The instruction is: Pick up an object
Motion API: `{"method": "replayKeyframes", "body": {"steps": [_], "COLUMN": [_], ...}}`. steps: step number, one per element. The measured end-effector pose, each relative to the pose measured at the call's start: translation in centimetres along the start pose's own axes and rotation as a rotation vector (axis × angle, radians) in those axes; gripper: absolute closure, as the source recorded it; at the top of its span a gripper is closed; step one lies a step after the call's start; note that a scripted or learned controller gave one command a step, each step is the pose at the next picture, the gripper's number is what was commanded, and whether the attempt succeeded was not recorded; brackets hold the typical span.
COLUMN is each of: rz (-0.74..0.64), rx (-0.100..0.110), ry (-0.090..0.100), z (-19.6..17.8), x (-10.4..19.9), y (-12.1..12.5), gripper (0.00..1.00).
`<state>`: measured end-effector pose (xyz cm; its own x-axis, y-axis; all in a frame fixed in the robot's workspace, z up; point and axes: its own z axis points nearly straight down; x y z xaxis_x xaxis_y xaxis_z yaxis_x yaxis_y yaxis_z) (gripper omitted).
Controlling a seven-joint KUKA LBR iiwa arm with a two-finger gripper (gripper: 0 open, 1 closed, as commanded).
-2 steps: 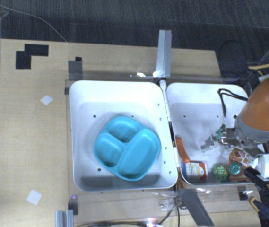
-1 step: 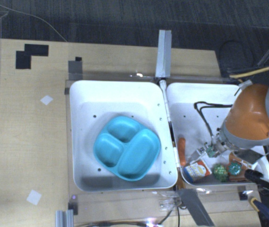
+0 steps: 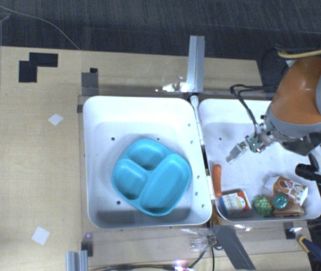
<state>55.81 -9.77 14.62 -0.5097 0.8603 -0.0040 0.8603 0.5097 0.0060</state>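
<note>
My gripper [image 3: 234,151] hangs over the middle of the right bin [image 3: 228,117], reaching in from the arm's orange band [image 3: 298,92] at the right. Nothing shows in its grasp. Along the right bin's front edge lie an orange carrot-like stick [image 3: 217,179], a small orange and white packet [image 3: 234,201], a green ball [image 3: 262,205], a teal item [image 3: 280,201] and a brown and white packet [image 3: 291,189]. The gripper is above and behind all of them, nearest to the orange stick. A blue divided plate [image 3: 152,175] rests in the left bin [image 3: 101,123].
A metal post [image 3: 196,66] stands at the back where the two bins meet. A black cable [image 3: 247,103] loops from the arm over the right bin's back. The divider rim [image 3: 201,145] separates the bins. Wooden bench [image 3: 30,168] lies to the left.
</note>
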Motion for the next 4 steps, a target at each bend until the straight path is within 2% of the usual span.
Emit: {"method": "replayKeyframes", "body": {"steps": [1,2,3,4], "rz": [-0.154,-0.02,-0.092,-0.099], "rx": [0.001,0.003,-0.002,-0.004], "ry": [0.002,0.002,-0.002,-0.003], "z": [-4.0,3.9,5.9,5.6], "x": [8.5,3.6,-5.4,0.8], "y": [-3.1,-6.1,3.6,-0.9], "gripper": [0.0,0.0,0.0,0.0]}}
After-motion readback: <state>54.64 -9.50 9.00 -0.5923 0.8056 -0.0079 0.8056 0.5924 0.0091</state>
